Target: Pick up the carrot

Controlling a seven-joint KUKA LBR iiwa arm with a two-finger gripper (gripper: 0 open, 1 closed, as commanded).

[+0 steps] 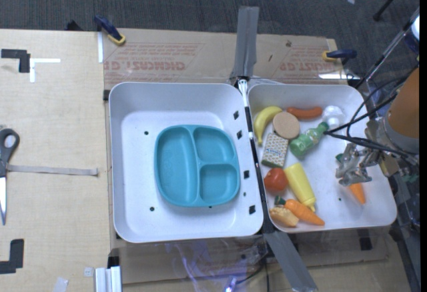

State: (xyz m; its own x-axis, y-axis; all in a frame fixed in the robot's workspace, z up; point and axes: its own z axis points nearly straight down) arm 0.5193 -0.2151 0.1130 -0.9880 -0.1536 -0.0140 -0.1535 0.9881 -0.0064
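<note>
Hand (355, 176) over right bin (377, 217), small carrot (358, 193) at fingertips.

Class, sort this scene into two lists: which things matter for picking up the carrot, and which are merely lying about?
For the job: carrot, gripper, right bin.
Lying about: banana, tomato, green bottle, teal plate, scissors.

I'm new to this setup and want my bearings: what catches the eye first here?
The blue plate with three compartments sits alone in the left bin. In the right bin, toy food crowds the left side: banana, tomato, carrot. At that bin's right, the tool hangs over a small orange piece.
</note>
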